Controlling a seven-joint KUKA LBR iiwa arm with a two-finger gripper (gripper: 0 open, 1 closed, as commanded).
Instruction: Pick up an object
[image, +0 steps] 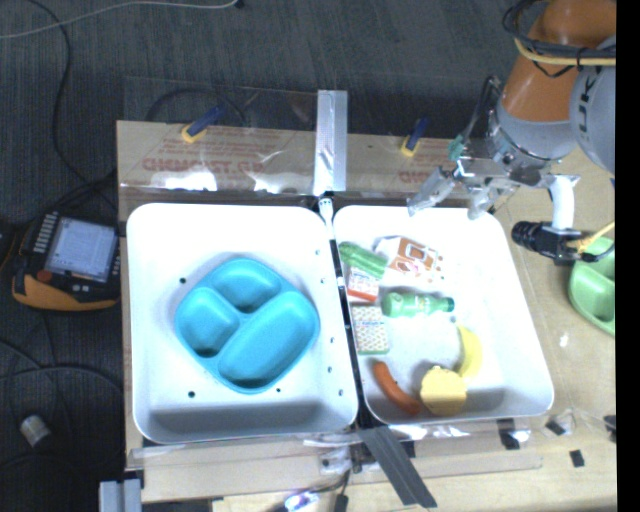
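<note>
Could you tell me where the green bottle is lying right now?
The green bottle lies on its side mid right bin, just below the orange-and-white packet and above the banana.

The objects lay together in the right bin, mostly along its left side. A green bottle lay on its side near the middle. Above it were a green packet and an orange and white wrapper. A yellow banana curved beside a yellow block, and a red sausage lay at the front edge.
</note>
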